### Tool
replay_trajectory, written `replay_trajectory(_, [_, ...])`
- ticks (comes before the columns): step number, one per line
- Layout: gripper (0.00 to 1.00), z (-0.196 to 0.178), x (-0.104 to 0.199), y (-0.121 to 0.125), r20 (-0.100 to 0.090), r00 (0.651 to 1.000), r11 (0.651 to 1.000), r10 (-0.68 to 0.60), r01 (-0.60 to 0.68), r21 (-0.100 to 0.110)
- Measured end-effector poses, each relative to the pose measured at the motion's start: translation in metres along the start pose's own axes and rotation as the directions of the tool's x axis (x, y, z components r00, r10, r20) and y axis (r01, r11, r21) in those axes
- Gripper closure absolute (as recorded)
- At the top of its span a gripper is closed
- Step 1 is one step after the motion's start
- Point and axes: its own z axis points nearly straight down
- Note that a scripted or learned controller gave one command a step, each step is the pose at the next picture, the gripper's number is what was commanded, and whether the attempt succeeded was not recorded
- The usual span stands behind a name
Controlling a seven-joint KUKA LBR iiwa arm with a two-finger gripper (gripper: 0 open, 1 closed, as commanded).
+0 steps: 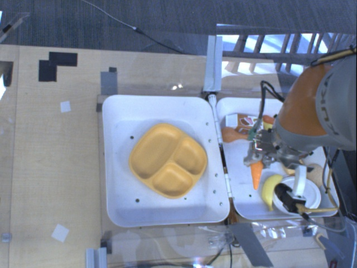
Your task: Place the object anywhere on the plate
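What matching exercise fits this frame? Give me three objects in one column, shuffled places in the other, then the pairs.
Things:
1. yellow divided plate
2. carrot
3. banana

Places:
A. right bin, lying just under the gripper
B. left bin, near its middle
C. right bin, near its front edge, beside a white dish

Pairs: 1-B, 2-A, 3-C

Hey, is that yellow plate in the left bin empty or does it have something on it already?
Empty. All three compartments of the plate show bare yellow; the carrot lies in the right bin.
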Motion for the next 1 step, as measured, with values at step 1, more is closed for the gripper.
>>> replay_trajectory(1, [1.00,0.0001,0.0621,0.0268,-0.002,0.998,0.998,-0.059,0.059,-0.001])
